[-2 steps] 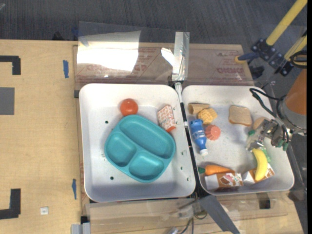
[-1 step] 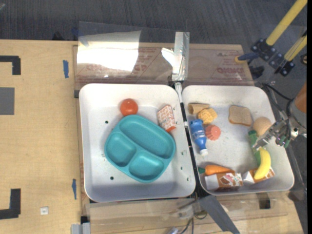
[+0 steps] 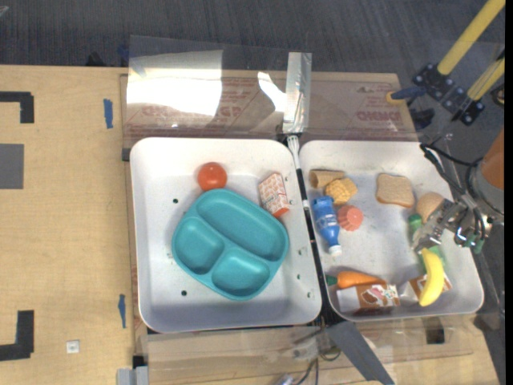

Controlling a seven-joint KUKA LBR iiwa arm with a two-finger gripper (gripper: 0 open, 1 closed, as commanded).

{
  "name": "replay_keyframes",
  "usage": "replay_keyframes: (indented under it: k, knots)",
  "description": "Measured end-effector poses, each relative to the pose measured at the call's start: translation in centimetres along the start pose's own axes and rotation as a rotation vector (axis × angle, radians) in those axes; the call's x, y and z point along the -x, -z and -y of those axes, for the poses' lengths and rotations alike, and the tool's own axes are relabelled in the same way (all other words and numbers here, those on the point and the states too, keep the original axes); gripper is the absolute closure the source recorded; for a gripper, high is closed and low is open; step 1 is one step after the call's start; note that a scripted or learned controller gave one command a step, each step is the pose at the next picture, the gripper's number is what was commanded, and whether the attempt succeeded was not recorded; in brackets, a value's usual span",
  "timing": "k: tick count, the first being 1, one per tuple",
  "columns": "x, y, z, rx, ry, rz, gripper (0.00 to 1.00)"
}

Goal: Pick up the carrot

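Camera view: arm is reaching in from right, gripper (image 3: 439, 233) hanging over right bin (image 3: 385, 318) by the banana (image 3: 433, 275); can't tell jaws' state. Carrot (image 3: 353, 279) is lying well left of jaws, near bin's front wall.

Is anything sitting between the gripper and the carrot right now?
Partly. The gripper hovers at the right bin's right side, over the banana. The carrot lies left of it near the front wall, touching a brown carton. The banana and carton crowd a low path; from above nothing covers the carrot.

Tray (image 3: 230, 244) in left bin (image 3: 152, 215); carrot (image 3: 354, 279) (front) in right bin (image 3: 377, 155).
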State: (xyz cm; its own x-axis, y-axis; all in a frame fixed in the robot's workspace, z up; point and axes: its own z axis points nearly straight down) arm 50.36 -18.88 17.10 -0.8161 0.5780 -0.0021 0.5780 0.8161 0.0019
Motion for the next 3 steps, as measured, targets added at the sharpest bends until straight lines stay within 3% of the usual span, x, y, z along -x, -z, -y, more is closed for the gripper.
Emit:
replay_keyframes:
  k: [1, 2, 3]
  knots:
    - [0.2, -4.5, 4.2, 0.000, 0.111, 0.006, 1.00]
    - [-0.8, 2.7, 2.6, 0.000, 0.312, 0.008, 1.00]
    - [-0.3, -4.2, 3.8, 0.000, 0.488, -0.003, 1.00]
